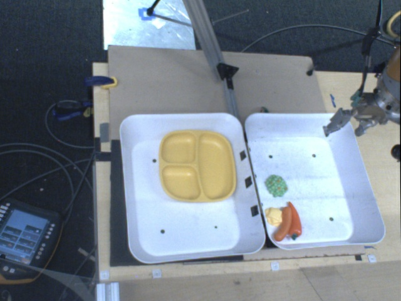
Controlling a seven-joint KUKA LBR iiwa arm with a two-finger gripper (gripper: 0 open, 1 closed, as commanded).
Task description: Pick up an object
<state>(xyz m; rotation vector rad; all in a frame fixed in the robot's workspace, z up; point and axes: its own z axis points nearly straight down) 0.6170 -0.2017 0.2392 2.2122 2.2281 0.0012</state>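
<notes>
The pick is not yet begun, in my judgement: the tool (348,123) hangs over the right bin (363,168) far-right corner, fingers spread, holding nothing. 3 objs lie near its front-left corner: green piece (276,184), yellow piece (274,216), orange carrot (289,221). Approach, descent, grasp are all left.

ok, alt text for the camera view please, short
The gripper hovers open at the right bin's far right rim, holding nothing. Near that bin's front left lie a green broccoli piece, a carrot and a small yellow item. The left bin holds a yellow divided plate.
</notes>
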